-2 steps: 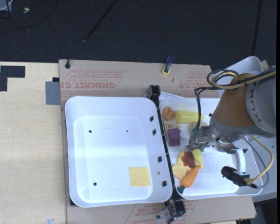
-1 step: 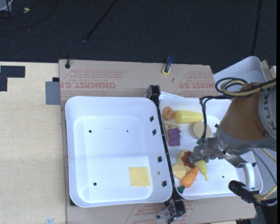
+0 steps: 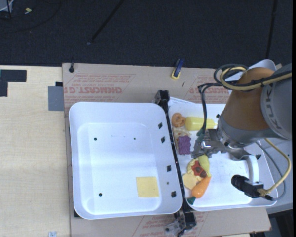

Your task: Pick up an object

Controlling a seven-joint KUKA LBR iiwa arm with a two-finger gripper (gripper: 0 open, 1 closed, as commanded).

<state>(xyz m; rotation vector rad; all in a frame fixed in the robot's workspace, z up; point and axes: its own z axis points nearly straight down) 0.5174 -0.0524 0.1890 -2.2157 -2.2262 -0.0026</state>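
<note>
Two white bins sit side by side on a cardboard sheet. The arm covers much of the right bin, hiding its far right corner and most of its right side.

The gripper is low over the left half of the right bin, about midway along it. From above it merges with dark wrist parts. Cannot tell how far open it is, or whether it has hold of anything.

Loose pieces in the right bin all lie along the wall next to the left bin:
- Far end: a small orange piece just beside a yellow piece. A dark cable crosses the yellow piece's right end.
- Purple piece, just left of the gripper. Contact between them cannot be made out.
- Green and red piece, right under the gripper on the near side. Its top is overlapped, so its shape is unclear.
- Near edge: a pale yellow piece touching a carrot.

The left bin holds a flat yellow square near its near right corner, well apart from the gripper.

A black strip runs between the two bins. A blue and yellow clip sits at the cardboard's far edge. Left of the cardboard, the bench carries a grey patch and black patches
</note>
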